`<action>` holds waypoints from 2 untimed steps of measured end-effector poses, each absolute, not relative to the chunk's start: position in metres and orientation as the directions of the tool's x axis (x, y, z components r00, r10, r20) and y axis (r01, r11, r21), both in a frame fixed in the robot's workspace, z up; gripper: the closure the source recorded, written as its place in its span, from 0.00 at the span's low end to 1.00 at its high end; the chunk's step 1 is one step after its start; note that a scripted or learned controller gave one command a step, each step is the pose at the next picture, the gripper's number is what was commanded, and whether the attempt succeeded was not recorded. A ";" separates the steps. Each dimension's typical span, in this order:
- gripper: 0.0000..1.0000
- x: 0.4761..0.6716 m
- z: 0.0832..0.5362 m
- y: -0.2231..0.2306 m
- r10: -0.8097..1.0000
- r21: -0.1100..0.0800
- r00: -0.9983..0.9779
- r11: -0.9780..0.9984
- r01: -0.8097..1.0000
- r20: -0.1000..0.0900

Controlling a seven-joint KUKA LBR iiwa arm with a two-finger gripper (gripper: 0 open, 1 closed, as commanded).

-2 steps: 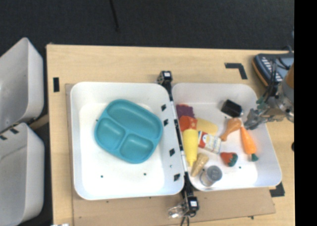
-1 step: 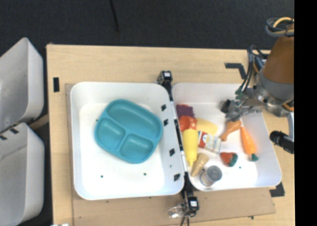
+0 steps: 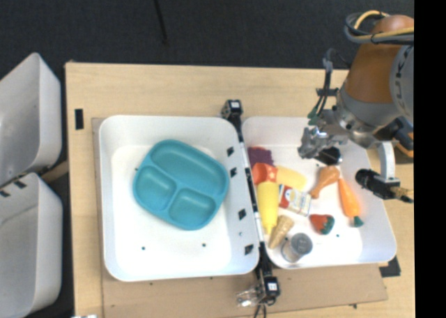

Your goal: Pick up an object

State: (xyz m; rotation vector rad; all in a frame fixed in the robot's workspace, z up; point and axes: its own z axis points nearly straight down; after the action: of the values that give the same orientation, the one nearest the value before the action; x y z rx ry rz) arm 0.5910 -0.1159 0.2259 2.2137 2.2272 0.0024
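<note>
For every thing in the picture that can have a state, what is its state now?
Blue plastic divided plate: lying flat in the left white bin.
Orange toy carrot: lying in the right white bin.
Yellow toy corn: lying against the divider.
Pincer: above the right bin, holding nothing.

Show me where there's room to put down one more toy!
The left bin has bare white floor around the blue divided plate, widest along the near edge and near-left corner. In the right bin, the toys crowd together: corn, carrot, ice cream cone, can. A smaller bare patch lies at its near-right corner, past the carrot.
</note>
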 end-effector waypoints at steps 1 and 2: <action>1.00 0.625 0.224 -0.077 1.000 0.003 -0.006 0.006 1.000 0.000; 1.00 0.637 0.241 -0.048 1.000 0.002 -0.005 0.005 1.000 0.000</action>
State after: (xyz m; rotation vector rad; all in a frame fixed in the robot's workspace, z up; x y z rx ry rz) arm 0.6369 -0.0481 0.2407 2.2149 2.2265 0.0026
